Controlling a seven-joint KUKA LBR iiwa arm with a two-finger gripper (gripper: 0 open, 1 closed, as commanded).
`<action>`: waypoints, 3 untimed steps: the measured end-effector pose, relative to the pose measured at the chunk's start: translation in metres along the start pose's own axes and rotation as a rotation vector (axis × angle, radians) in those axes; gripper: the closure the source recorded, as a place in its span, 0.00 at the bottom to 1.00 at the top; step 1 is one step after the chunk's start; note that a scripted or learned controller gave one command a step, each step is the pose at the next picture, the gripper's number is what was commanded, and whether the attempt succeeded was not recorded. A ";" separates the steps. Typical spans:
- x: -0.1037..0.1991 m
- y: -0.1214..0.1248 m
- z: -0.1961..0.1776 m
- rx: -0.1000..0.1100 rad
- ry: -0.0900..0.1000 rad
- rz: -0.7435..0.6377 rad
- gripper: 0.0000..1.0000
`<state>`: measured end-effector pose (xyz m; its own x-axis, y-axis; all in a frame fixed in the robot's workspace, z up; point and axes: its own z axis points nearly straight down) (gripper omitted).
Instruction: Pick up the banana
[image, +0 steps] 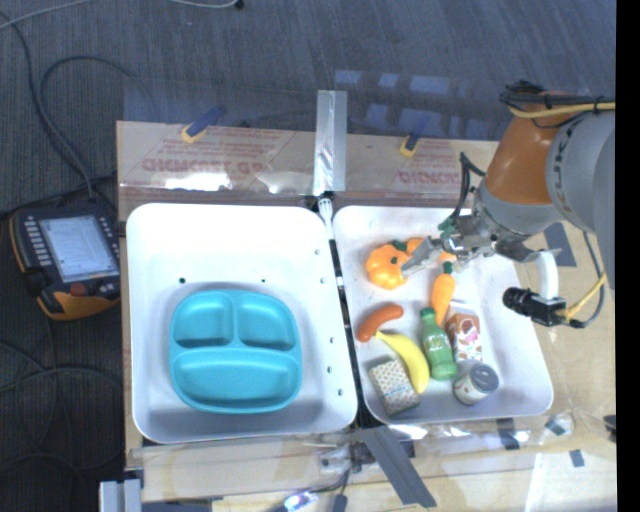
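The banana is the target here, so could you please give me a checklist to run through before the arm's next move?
1. Banana in view in the right bin: ok.
2. Tool over the banana: not ok, it sits near the orange pepper at the bin's far end.
3. Banana held: not ok, it lies on the bin floor.
4. Room around the banana: not ok, the green bottle and the sponge crowd it.
5. Tool's finger state: cannot tell.
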<state>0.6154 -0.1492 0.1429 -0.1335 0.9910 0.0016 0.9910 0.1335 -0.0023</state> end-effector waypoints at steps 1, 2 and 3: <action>-0.015 -0.006 0.053 -0.011 -0.001 0.177 0.00; -0.001 -0.069 -0.018 0.001 0.000 0.353 0.00; 0.051 -0.119 0.014 0.001 0.001 0.185 0.00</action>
<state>0.4909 -0.1148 0.1294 0.0507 0.9987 0.0023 0.9987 -0.0507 -0.0038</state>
